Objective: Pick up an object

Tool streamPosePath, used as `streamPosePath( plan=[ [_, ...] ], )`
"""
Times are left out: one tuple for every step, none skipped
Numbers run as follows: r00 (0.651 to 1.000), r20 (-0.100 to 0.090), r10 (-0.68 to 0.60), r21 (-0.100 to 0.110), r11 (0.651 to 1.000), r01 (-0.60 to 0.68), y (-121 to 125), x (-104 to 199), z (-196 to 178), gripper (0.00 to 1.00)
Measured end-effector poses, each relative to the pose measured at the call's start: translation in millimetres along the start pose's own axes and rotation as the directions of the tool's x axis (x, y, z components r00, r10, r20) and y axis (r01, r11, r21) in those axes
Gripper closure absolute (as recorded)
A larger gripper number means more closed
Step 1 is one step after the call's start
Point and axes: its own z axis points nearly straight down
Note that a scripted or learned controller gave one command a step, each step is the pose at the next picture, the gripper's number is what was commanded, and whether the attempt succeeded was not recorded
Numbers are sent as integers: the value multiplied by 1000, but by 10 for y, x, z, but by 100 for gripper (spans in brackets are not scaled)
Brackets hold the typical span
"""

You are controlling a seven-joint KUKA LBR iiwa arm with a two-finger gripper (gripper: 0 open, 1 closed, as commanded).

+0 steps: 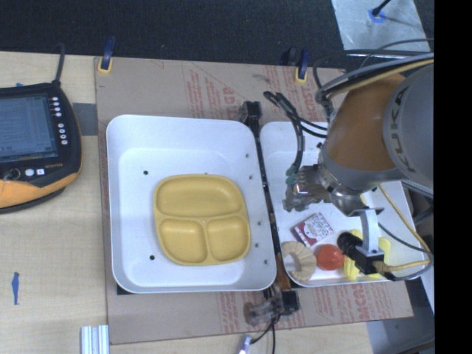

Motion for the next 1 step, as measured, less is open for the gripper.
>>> streamPosePath(
  plan=[
    [1000, 0, -1, 2, 1000, 1, -277, 876, 6, 100]
  ],
)
